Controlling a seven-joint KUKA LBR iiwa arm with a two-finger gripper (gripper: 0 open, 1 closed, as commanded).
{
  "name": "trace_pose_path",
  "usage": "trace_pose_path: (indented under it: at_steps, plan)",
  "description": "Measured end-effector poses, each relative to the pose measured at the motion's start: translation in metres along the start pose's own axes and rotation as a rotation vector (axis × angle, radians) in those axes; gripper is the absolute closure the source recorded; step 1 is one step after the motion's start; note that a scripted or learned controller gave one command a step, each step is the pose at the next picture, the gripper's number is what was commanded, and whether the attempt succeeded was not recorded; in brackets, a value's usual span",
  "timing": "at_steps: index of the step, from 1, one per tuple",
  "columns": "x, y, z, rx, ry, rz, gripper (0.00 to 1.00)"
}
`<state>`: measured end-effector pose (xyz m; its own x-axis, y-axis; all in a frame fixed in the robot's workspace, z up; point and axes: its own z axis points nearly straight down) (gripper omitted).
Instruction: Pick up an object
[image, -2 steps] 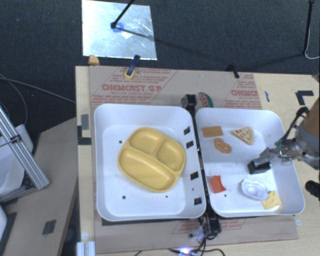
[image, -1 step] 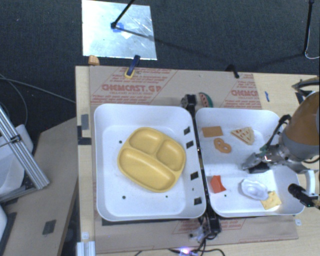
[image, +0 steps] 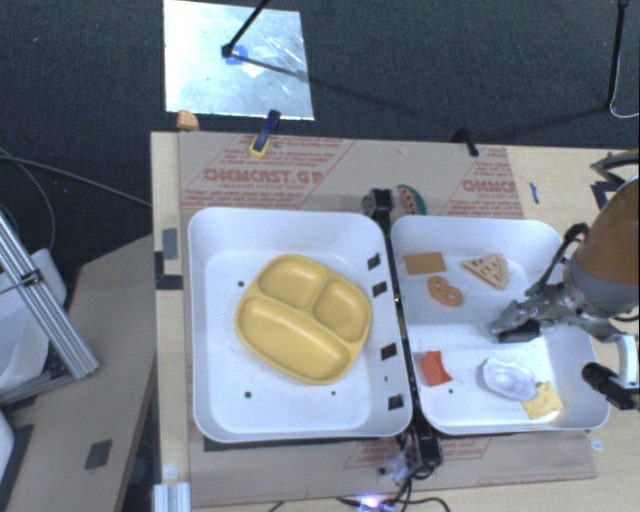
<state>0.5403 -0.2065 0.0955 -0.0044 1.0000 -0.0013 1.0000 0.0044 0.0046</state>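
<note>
Two bins noted; my gripper (image: 503, 326) hangs over the right bin (image: 470, 232), empty. Whether fingers are apart: cannot tell.

the arm (image: 612, 250) comes in from the right edge of the frame, at mid height, its rounded grey body with an orange-brown band filling the edge there. from it the wrist slants down and to the left, ending in the gripper (image: 508, 326), which sits in the right-centre of the frame. the dark fingers (image: 503, 322) point left and lie low and close together; whether they are parted or closed cannot be made out.
</note>
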Motion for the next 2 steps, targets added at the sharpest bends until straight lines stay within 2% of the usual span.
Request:
trace_pose_path:
  at_steps: [1, 2]
  plan:
    - [0.096, 0.084, -0.006, -0.005, 0.005, -0.011, 1.0]
    - [0.2, 0.015, -0.094, -0.003, 0.008, -0.01, 1.0]
